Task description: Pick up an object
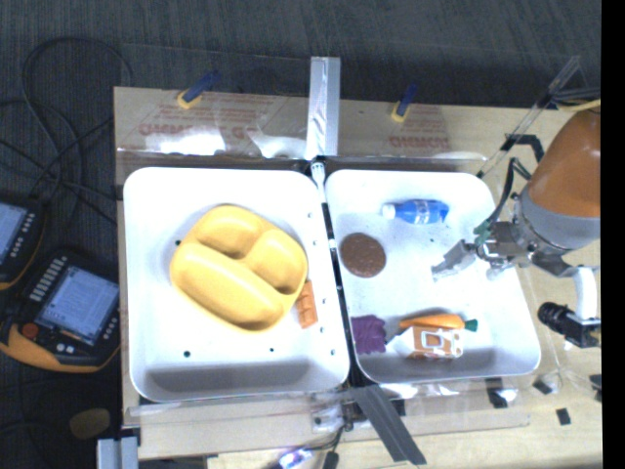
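Dark grey carpet point(293, 18) covers the floor across the top of the frame. A pale wooden bench point(459, 125) fills the middle. At the left edge, black cables point(59, 135) run down to two handheld control pendants point(63, 311).

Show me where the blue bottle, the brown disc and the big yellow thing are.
blue bottle point(417, 210), camera view, middle of its body.
brown disc point(362, 255), camera view, centre of its top face.
big yellow thing point(238, 266), camera view, middle of its upper surface.
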You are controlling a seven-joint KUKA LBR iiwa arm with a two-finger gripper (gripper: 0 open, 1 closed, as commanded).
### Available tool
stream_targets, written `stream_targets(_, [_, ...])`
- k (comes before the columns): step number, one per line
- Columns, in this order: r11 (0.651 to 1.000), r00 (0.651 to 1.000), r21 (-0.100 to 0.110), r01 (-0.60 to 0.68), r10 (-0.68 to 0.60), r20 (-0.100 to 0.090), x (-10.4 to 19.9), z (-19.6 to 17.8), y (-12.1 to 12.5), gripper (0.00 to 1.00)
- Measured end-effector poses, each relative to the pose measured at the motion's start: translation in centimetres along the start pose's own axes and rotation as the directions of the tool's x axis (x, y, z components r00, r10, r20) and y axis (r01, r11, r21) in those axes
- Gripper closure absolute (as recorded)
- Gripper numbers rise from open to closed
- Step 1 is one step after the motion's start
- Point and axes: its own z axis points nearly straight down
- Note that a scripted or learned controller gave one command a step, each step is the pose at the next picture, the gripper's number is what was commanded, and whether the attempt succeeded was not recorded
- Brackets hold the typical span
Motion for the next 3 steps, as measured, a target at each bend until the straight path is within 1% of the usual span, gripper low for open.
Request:
stream_targets(1, [0.994,0.994,0.0,0.11,-0.11,0.002,2.6,-1.3,9.9,0.0])
stream_targets(2, [0.925,0.925,-0.011,0.381,-0.381,0.013,2.8,6.4,13.8,0.0])
stream_targets(3, [0.902,0.902,0.006,0.432,-0.432,0.001,-0.4,9.9,14.8,0.0])
